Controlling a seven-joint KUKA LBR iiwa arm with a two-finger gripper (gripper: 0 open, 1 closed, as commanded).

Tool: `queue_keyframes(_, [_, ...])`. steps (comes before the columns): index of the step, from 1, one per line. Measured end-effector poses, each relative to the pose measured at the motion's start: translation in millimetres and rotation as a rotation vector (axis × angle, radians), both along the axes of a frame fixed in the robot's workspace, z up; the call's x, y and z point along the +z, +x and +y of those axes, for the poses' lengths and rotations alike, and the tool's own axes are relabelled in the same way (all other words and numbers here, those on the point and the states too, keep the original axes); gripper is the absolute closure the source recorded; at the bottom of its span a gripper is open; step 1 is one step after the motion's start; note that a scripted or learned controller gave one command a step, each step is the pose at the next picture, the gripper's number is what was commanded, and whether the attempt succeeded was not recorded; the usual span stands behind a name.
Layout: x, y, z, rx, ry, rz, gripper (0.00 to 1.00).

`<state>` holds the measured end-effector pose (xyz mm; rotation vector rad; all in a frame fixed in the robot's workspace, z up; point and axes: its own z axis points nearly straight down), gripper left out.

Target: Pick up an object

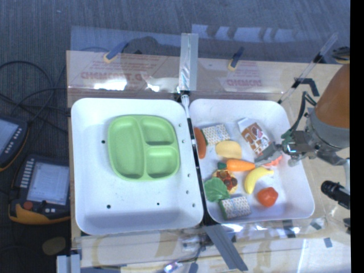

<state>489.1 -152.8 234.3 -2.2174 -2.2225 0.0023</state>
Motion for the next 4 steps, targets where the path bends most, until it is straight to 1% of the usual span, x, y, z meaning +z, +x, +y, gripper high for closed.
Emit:
queue_keyframes(1, [-8, 1, -71, -0.200, -0.002, 0.000, 0.00])
queue_keyframes(2, [-139, -4, -40, -0.252, 0.000, -0.001, 0.00])
queue_keyframes(3, [-131, -5, -39, -0.253, 0.001, 0.002, 1.00])
queue_keyframes(4, [-47, -3, 41, -0.309, -0.002, 0.002, 1.00])
